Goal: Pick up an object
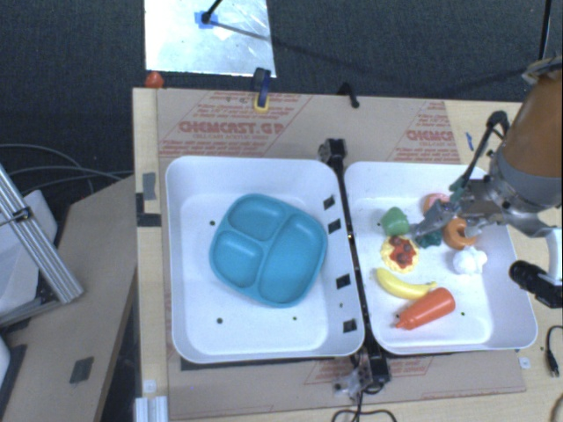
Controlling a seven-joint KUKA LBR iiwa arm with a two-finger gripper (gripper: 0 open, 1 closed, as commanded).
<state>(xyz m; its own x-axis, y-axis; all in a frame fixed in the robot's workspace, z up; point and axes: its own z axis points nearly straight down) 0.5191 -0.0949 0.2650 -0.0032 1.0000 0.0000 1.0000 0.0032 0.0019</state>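
Observation:
Several toy foods lie in the right bin [506,323]: a green pepper-like piece [395,221], a yellow and red piece [400,252], a banana [402,283], a carrot [426,309], a white piece [469,259], an orange doughnut [458,234] and a pink piece [433,202]. My gripper [430,228] reaches in from the right and sits low among them, just right of the green piece and left of the doughnut. A small teal thing [428,241] shows right under its tip. I see nothing lifted.
The left bin [189,192] holds a blue divided plate [266,249]. A dark divider with clips [343,236] runs between the bins. The grey arm and its orange band [537,139] hang over the right bin's far right side. A black part [533,280] juts in at the right edge.

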